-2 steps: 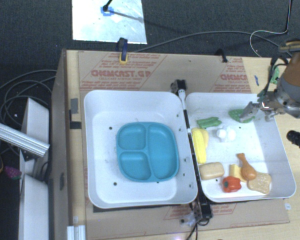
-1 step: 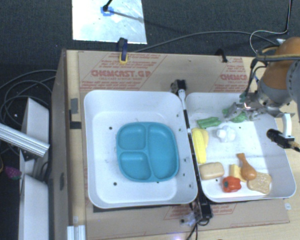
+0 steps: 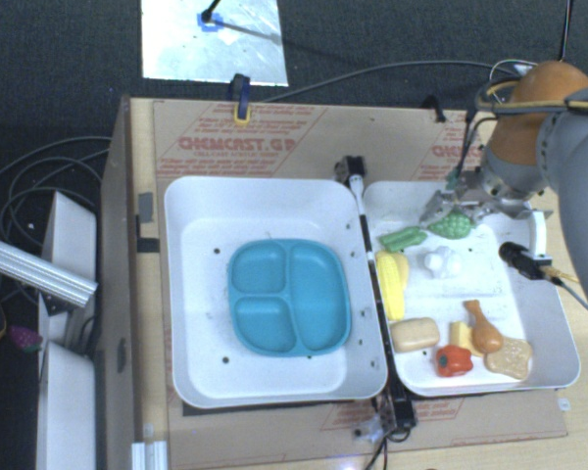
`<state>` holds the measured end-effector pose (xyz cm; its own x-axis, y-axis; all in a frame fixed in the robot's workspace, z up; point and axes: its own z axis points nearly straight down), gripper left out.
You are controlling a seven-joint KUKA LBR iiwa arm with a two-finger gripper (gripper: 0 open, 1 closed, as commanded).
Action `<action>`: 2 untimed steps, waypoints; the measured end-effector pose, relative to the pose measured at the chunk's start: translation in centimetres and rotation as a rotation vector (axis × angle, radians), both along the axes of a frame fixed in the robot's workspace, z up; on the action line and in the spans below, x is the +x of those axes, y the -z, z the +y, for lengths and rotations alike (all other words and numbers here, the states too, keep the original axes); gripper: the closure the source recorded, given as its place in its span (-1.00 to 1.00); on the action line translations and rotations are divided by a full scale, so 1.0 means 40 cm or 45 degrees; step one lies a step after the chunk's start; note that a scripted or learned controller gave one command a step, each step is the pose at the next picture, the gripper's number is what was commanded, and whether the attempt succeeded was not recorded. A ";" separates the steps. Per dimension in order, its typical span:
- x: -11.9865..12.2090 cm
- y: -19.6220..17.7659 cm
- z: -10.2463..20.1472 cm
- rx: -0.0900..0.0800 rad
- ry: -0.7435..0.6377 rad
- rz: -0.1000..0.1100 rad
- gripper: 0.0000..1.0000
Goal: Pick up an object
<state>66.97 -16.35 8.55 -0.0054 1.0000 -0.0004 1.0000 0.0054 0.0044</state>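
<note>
Over in the left bin (image 3: 191, 262) sits a blue divided plate (image 3: 289, 295), flat and alone. Across the divider, the corn cob (image 3: 392, 280) runs lengthwise along the right bin's (image 3: 554, 346) left wall, a green pea pod (image 3: 403, 236) angled just above it. The gripper (image 3: 461, 207) hangs over the bumpy green toy (image 3: 452, 226); how its fingers stand, I cannot tell. Bread, tomato and drumstick (image 3: 483, 327) crowd the near end.

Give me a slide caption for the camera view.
Gripper poised over toy food in right bin; blue divided plate in left bin.
</note>
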 end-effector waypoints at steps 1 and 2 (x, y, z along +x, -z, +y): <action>0.000 -0.221 -0.076 -0.003 0.004 -0.002 -1.00; -0.004 -0.064 -0.018 0.001 0.001 0.006 -1.00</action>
<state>66.82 -17.07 11.13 -0.0045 1.0000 0.0004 1.0000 0.0045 -0.0007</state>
